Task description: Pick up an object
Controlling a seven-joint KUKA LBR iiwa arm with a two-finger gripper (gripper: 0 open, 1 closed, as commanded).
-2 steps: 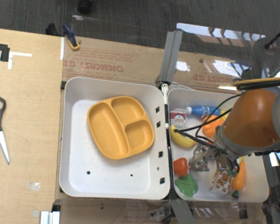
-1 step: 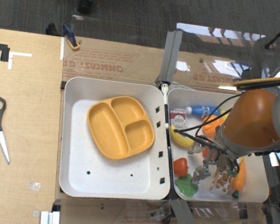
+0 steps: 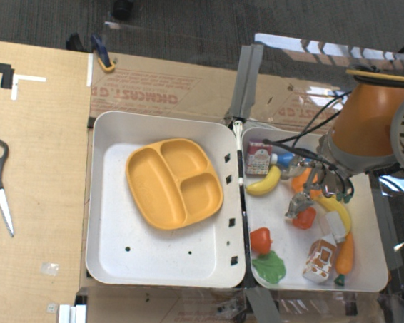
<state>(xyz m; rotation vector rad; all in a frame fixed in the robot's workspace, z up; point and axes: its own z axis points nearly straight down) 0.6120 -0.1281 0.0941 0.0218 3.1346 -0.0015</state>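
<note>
While left bin [image 3: 97, 203] holds plate [image 3: 174, 183] — right bin [image 3: 374, 232], toys.

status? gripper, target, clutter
Gripper low in right bin, over red toy; nothing seen held. Yellow banana, carrot, green piece crowd nearby. Orange divided plate in left bin.

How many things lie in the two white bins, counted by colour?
Yellow or orange-yellow: 3, the divided plate, a banana, a second banana
Red: 2, a tomato-like piece, a piece below the gripper
Orange: 1, the carrot
Green: 1, a leafy piece
Small cartons: 2, and
Total: 9, though more may hide under the arm.
</note>
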